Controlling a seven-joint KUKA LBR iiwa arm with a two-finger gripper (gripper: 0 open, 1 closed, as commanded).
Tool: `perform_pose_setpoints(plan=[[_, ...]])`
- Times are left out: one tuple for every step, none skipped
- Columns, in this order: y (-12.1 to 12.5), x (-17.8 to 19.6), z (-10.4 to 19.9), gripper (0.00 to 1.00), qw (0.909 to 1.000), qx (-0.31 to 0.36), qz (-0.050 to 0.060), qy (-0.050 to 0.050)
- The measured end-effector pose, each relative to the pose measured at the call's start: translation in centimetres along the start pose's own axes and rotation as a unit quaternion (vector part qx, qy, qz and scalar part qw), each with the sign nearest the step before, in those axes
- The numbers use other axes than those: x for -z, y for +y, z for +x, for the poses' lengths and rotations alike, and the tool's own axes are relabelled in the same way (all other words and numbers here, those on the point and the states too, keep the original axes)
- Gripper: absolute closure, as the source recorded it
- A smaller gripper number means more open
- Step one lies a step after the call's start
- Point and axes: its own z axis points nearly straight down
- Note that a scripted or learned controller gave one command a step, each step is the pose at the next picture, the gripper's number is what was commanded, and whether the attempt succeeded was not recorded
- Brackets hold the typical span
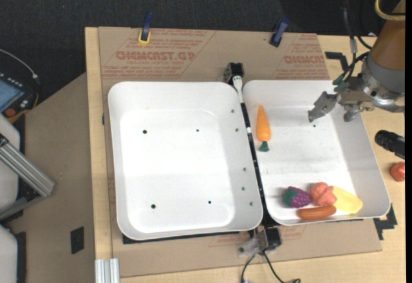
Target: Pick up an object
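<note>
The arm reaches over the right bin (360, 146), gripper (335, 108) spread and unladen; brown cardboard (193, 50) underlies both bins.

Gripper (334, 108) hovers over the right bin (302, 159), fingers apart, nothing between them — carrot (262, 123) lies near the divider.

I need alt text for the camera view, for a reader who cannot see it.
A robot arm's pincer hangs over the far side of the right bin, holding nothing. That bin has a toy carrot near its left wall and a cluster of toy foods at its near edge.
</note>
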Motion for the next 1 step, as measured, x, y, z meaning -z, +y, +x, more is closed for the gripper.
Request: perform_pose_setpoints(plan=[[-0.96, 16.57, 7.76, 0.0, 1.0, 0.004, -0.007, -0.001]])
